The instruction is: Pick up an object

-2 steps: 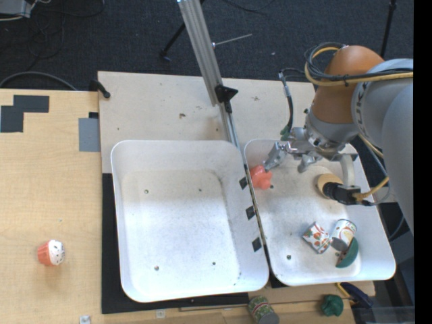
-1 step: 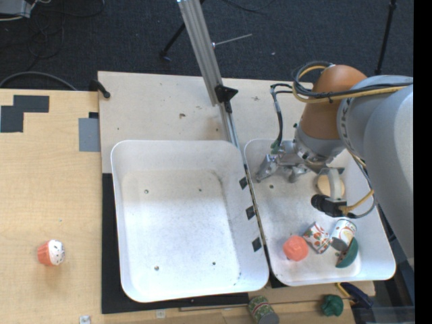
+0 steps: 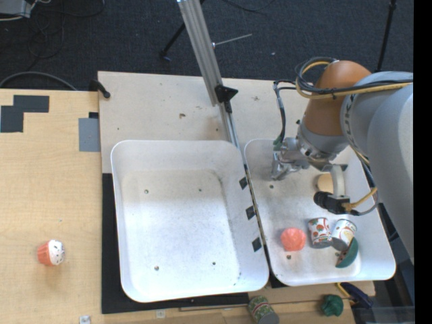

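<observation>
We see the arm (image 3: 358,106) reaching in from the right over the right bin (image 3: 378,265), its gripper (image 3: 282,167) hanging low over the far-left part of that bin, close to the wall it shares with the left bin (image 3: 135,174). The gripper shows as a small grey metal cluster, and from this slanted view we cannot tell how its jaws stand, nor whether they touch the bin floor; we see nothing caught in them. The things to be picked lie well apart from it, toward the near side of the right bin: a round orange-red ball (image 3: 293,239) rests alone on the bin floor, and to its right two small cans (image 3: 331,231) with red-and-white labels lie side by side, touching or nearly so. Just beside the cans, nearer the front right corner, a dark green curved piece (image 3: 349,255) leans against them. Outside the bins, a small orange-and-white toy (image 3: 51,252) sits on the wooden board (image 3: 47,181) at far left, and a green object (image 3: 331,305) lies just off the front edge of the right bin.
</observation>
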You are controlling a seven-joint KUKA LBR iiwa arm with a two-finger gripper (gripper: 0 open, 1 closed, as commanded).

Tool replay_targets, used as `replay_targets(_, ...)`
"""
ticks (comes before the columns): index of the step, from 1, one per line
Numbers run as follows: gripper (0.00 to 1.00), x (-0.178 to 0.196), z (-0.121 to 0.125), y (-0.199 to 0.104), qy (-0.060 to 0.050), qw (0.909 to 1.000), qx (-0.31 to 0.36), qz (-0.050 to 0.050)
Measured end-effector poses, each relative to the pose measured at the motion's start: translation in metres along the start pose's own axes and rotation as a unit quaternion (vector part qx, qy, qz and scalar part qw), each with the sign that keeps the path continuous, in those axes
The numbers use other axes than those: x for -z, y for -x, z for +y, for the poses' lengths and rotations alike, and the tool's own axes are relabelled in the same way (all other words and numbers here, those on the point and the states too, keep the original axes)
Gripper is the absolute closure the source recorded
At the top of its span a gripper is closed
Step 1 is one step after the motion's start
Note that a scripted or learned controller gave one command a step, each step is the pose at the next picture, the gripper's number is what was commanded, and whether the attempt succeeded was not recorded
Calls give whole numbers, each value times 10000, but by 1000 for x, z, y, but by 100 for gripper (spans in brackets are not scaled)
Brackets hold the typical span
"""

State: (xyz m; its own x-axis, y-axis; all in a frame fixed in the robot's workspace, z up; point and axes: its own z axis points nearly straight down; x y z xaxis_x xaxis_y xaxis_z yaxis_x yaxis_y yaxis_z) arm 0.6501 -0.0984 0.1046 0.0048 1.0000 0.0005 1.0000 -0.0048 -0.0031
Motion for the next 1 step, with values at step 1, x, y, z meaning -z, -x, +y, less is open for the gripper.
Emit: replay_targets(1, 100, 44, -5, 4, 23, 10000, 6, -2)
